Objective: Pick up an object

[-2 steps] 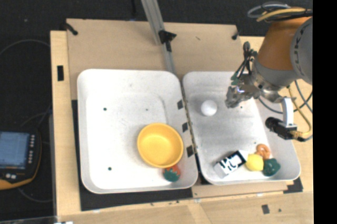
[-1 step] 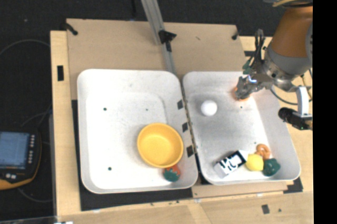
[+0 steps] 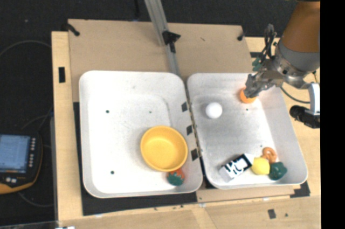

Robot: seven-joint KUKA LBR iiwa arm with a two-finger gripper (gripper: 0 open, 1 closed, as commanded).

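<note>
Gripper (image 3: 253,89) sits low over small orange object (image 3: 247,96) at far edge of right bin (image 3: 285,115); its grip state cannot be told. Object looks light, rounded, likely slippery; take across its middle. White ball (image 3: 214,110) lies nearby, left.

Arm (image 3: 299,39): grey body, broad orange band above wrist, dark cables alongside; gripper (image 3: 253,88) grey, small teal parts.
</note>
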